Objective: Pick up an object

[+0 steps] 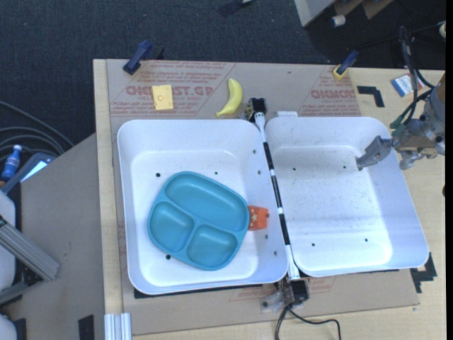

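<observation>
My tool [386, 153] hung at the right edge of the frame, above the upper right part of the right bin [396, 246], and I had nothing in it that I could make out; one grey finger [369, 154] slanted down and to the left over the white floor, but whether the tool was spread or closed I could not tell from this angle. Nothing to lift lay beneath me in that bin. What there was to pick lay across the divider [272, 183], to the left: in the left bin [134, 190] sat a blue compartment plate [198, 220], in the bin's lower middle, with its long axis running from upper left to lower right of the frame. Touching or just beside its right rim, close to the divider, was a small orange object [257, 218], too small for me to name. I judged that piece the nearer of the two, lying left of and below my tool in the frame, so the coming move would need a reach leftward over the divider. Further out, on the worktop [184, 94] above the bins, lay a banana [231, 98] and a yellow square [163, 98], both outside the bins.
</observation>
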{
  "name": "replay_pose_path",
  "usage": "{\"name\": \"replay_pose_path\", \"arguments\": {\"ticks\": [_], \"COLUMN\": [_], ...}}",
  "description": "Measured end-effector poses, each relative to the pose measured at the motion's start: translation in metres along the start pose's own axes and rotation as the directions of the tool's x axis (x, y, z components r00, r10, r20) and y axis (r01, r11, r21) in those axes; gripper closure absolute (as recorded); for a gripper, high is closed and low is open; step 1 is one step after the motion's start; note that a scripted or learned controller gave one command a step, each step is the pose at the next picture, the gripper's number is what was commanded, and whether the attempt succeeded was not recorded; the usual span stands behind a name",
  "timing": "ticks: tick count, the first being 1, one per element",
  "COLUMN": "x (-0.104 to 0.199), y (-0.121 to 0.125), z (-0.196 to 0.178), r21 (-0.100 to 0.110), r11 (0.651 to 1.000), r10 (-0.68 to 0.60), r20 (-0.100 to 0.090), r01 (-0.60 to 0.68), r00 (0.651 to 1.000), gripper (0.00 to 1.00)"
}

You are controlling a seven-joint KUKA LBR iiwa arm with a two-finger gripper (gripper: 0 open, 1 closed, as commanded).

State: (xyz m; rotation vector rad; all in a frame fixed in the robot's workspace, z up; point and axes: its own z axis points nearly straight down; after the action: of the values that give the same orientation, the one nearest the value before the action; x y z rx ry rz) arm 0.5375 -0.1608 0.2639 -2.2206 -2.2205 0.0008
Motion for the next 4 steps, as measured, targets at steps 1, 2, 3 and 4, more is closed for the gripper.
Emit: {"name": "replay_pose_path", "arguments": {"ticks": [1,2,3,4], "x": [0.018,-0.002,-0.001,-0.001], "y": [0.037,0.129,0.13,0.13], "z": [0.131,0.179,0.168,0.168], "r21": [0.001,-0.001,-0.004,-0.004], "r11": [1.0,1.0,1.0,1.0], "r10": [-0.001,-0.001,-0.003,-0.003], "r20": [0.0,0.001,0.003,0.003], "r01": [0.001,0.001,0.003,0.003], "r00": [1.0,1.0,1.0,1.0], "gripper": [0.0,0.0,1.0,0.0]}}
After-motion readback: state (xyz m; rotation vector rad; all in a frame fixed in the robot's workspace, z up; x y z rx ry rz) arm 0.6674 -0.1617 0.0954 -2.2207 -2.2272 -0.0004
